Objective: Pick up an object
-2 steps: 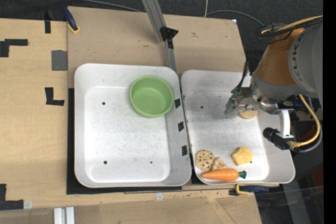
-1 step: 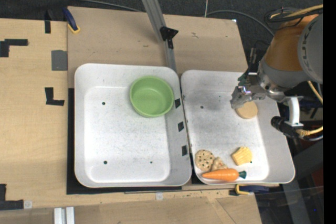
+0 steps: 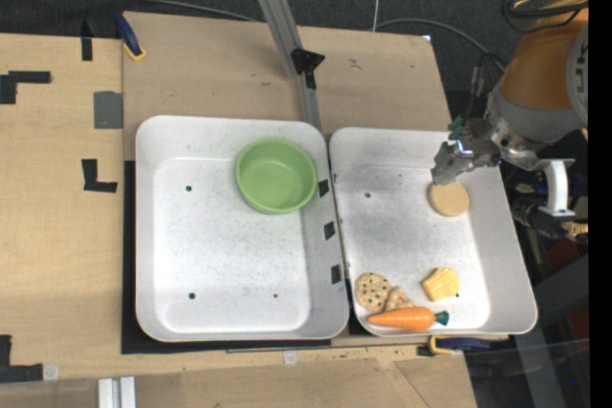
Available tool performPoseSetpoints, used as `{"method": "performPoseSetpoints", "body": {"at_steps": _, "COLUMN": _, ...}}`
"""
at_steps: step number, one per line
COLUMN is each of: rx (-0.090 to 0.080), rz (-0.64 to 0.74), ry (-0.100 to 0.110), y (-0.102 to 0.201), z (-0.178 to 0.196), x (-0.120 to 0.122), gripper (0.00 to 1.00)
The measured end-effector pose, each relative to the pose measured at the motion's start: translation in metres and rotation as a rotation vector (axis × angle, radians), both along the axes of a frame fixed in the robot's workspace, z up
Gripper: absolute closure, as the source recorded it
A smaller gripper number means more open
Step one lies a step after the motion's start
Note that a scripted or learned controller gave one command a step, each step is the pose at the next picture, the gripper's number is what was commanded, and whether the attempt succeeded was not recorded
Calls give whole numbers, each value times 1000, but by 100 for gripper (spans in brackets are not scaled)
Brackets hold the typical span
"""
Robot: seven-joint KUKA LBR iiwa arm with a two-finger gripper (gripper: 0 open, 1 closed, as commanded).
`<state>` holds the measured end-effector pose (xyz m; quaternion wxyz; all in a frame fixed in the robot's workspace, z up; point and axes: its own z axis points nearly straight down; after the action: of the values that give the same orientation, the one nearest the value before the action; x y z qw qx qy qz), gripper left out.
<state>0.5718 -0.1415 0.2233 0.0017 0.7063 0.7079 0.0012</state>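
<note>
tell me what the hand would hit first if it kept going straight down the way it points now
Most likely the round tan cookie in the right bin. The hand points down just above it, so the cookie looks first in line, though one slanted view leaves the gap between them unclear.

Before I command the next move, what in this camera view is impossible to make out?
- Gripper: finger state unreadable; dark, small, seen from above.
- Tan round piece: contact with gripper unclear; the gripper overlaps its top edge.
- Cookies: lower edge hidden by the carrot.
- Arm: cut off by the right edge.
</note>
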Motion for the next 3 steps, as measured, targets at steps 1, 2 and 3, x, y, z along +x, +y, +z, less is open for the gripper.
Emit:
{"method": "performPoseSetpoints", "body": {"at_steps": 1, "rx": 0, "rz": 0, "ry": 0, "y": -2, "z": 48, "x": 10, "gripper": 100}}
{"method": "performPoseSetpoints", "body": {"at_steps": 2, "rx": 2, "rz": 3, "ry": 5, "y": 51, "z": 50, "x": -2, "gripper": 100}}
{"method": "performPoseSetpoints", "body": {"at_steps": 3, "rx": 2, "rz": 4, "ry": 8, "y": 102, "z": 30, "x": -21, "gripper": 100}}
